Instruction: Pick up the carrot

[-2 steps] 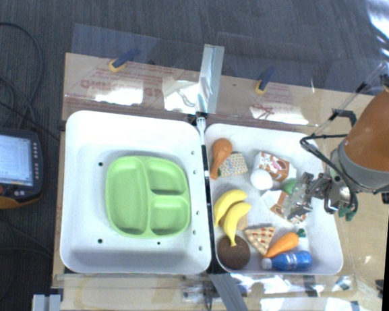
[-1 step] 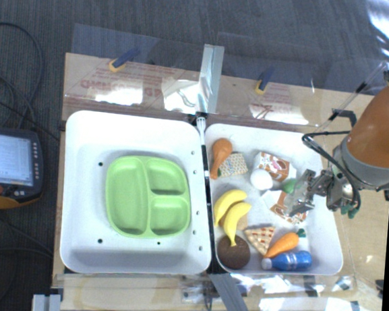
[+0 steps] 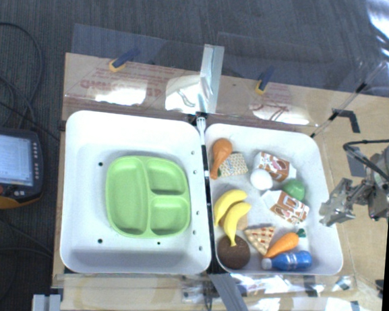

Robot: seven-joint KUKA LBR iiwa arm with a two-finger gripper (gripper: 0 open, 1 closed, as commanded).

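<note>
The gripper (image 3: pixel 333 212) hangs just outside the right bin's (image 3: pixel 328 171) right wall, and its fingers hold nothing; whether they stand wide or narrow cannot be told from this slanted view. The carrot (image 3: pixel 283 244) lies well apart from them, near the front of the right bin, touching a blue bottle (image 3: pixel 291 261) in front of it and just beside a pizza slice (image 3: pixel 260 236), with bananas (image 3: pixel 233 210) and a brown ball (image 3: pixel 233 252) further left. The left bin (image 3: pixel 87 142) on the table (image 3: pixel 86 74) holds a green divided plate (image 3: pixel 148 196).
</note>
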